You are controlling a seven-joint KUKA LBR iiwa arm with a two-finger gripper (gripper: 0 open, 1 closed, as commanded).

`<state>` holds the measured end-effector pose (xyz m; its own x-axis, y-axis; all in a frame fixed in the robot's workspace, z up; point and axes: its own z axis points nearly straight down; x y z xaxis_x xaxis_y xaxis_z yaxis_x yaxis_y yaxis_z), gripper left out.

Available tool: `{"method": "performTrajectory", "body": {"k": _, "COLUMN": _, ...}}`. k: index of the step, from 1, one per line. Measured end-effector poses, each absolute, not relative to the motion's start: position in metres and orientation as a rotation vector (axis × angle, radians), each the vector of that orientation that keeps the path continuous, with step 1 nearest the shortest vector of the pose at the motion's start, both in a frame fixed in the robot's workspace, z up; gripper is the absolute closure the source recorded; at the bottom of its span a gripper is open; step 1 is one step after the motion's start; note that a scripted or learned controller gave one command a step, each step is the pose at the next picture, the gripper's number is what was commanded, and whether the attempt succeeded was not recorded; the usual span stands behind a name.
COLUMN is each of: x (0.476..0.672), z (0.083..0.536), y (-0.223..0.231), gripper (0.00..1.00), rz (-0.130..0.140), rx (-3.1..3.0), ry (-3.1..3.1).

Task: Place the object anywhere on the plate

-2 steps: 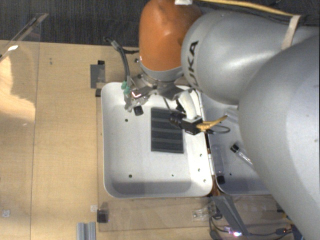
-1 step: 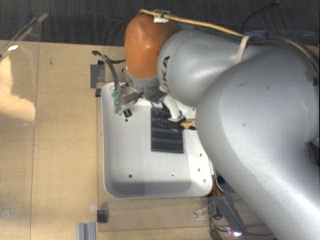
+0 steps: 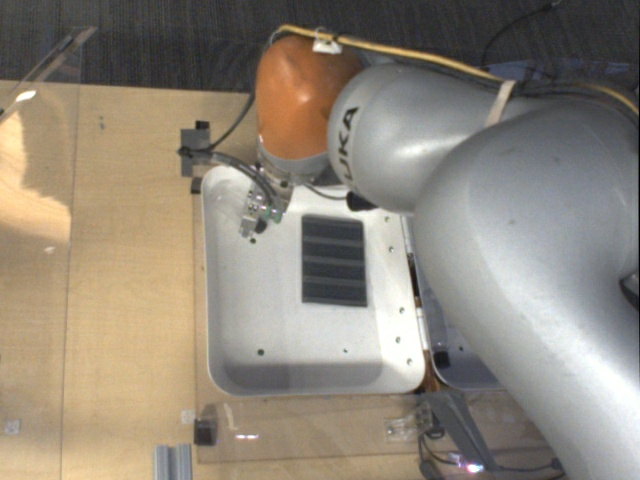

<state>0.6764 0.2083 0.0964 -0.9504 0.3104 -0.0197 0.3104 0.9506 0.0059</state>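
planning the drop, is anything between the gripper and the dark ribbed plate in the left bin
Nothing visible. The gripper hangs over the left bin's far left corner, and only bare white floor lies between it and the dark ribbed plate at the bin's middle. The arm covers most of the right bin.

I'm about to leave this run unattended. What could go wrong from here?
1. The tool hangs near the upper-left corner of the left bin, beside the dark ribbed slab, not above it; a release here would probably miss it.
2. I cannot tell whether the tool carries anything, so the placement may come up empty.
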Motion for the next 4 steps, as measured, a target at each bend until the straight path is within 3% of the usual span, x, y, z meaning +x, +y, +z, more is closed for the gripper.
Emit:
{"method": "performTrajectory", "body": {"k": 1, "x": 0.661, "z": 0.215, "y": 0.236, "gripper": 1.00, "rz": 0.011, "rx": 0.176, "ry": 3.125}}
{"method": "performTrajectory", "body": {"k": 2, "x": 0.665, "z": 0.224, "y": 0.232, "gripper": 1.00, "rz": 0.010, "rx": 0.542, "ry": 3.087}}
{"method": "performTrajectory", "body": {"k": 3, "x": 0.656, "z": 0.218, "y": 0.235, "gripper": 1.00, "rz": 0.007, "rx": 1.785, "ry": 2.582}}
{"method": "performTrajectory", "body": {"k": 4, "x": 0.670, "z": 0.252, "y": 0.224, "gripper": 1.00, "rz": 0.009, "rx": 1.393, "ry": 2.809}}
